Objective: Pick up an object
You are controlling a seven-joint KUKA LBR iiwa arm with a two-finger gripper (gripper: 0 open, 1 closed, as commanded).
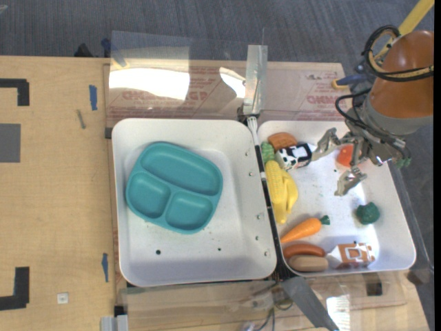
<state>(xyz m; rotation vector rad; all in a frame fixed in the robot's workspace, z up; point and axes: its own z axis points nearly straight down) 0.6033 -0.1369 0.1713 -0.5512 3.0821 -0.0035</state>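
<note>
My gripper (340,162) hangs over the upper right part of the right bin (403,243), under the grey wrist and orange band. Its two fingers (351,180) are spread wide apart, so it is open. A small red-orange object (344,155) shows between the fingers; whether it touches them I cannot tell. Lying in the same bin are a black-and-white toy cow (296,156), a yellow corn cob (281,185), a carrot (303,228), a green broccoli piece (367,213), a brown sausage (306,258) and an orange-and-white toy car (355,254).
The left bin (131,254) holds a teal divided plate (174,186). An orange round item (281,141) and a green piece (267,152) sit by the divider between the bins. A clear plastic wall (253,81) stands behind both bins. Tan board lies to the left.
</note>
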